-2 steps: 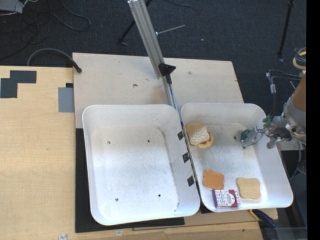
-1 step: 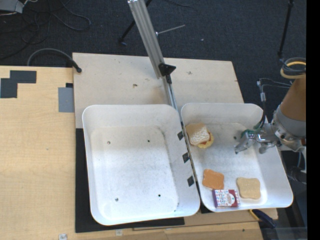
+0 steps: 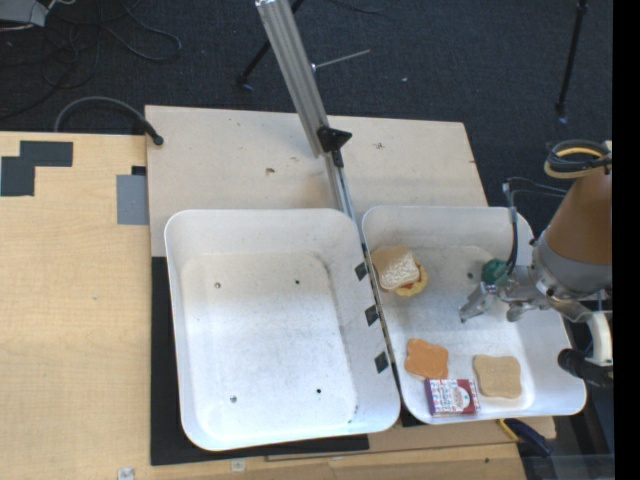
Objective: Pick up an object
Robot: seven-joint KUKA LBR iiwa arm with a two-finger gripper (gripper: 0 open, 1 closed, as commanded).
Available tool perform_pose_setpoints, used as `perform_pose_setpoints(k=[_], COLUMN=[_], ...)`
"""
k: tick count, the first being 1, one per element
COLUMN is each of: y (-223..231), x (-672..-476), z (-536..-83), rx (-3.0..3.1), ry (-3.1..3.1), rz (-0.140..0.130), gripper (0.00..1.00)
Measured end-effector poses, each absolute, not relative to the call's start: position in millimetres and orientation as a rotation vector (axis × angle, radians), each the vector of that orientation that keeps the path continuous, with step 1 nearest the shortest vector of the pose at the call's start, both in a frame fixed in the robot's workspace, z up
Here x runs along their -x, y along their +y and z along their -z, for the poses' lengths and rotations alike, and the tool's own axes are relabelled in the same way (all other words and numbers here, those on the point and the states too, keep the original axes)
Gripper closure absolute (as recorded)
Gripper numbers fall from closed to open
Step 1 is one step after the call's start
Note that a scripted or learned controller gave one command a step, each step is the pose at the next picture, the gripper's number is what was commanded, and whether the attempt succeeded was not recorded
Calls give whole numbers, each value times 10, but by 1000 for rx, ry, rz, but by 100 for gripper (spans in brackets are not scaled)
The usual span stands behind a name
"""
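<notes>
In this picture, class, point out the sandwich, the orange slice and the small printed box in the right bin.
sandwich (image 3: 398, 269): camera view, on its speckled bread top.
orange slice (image 3: 427, 359): camera view, on the middle of its flat face.
small printed box (image 3: 450, 397): camera view, on its printed top face.

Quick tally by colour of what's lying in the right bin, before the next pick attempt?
Tan: 2, the sandwich and the bread slice
Orange: 1, the flat orange piece
Red and white: 1, the small carton
Green: 1, the small green object near the hand
Total: 5
</notes>
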State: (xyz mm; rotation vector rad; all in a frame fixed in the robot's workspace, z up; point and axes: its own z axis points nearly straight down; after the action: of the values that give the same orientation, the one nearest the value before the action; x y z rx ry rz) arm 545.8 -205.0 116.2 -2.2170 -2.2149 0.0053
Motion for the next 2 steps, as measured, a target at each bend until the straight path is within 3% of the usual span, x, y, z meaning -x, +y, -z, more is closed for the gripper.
perform_pose_setpoints(k=[1, 2], y=[-2061, -2121], x=[-5468, -5470], z=[-1282, -1897], rx=[2223, 2225], ry=[-2213, -2222], rz=[-3, 2], gripper=[100, 100])
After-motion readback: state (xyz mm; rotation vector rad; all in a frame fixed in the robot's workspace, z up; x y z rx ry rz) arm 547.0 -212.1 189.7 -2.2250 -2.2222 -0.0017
